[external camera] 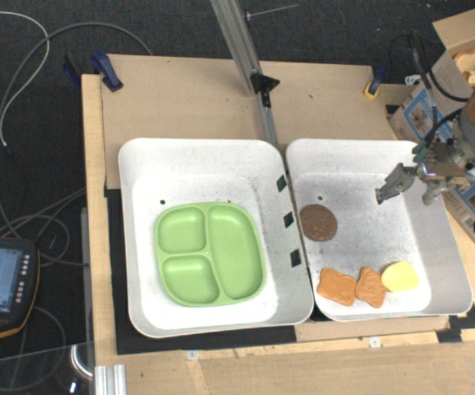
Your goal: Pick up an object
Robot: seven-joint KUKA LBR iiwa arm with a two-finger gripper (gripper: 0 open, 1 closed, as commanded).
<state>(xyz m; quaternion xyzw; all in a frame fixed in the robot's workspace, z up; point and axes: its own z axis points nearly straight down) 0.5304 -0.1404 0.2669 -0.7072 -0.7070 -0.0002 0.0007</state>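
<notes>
End effector [407, 186] over right bin [440, 245], fingers spread, nothing grasped, arm reaching leftward

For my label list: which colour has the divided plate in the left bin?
Light green plate, seen in the camera view.

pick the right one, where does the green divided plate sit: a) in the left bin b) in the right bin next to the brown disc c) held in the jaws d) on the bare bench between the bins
a: the green divided plate lies flat in the left bin, while the brown disc and the other small food pieces lie in the right bin.
</notes>
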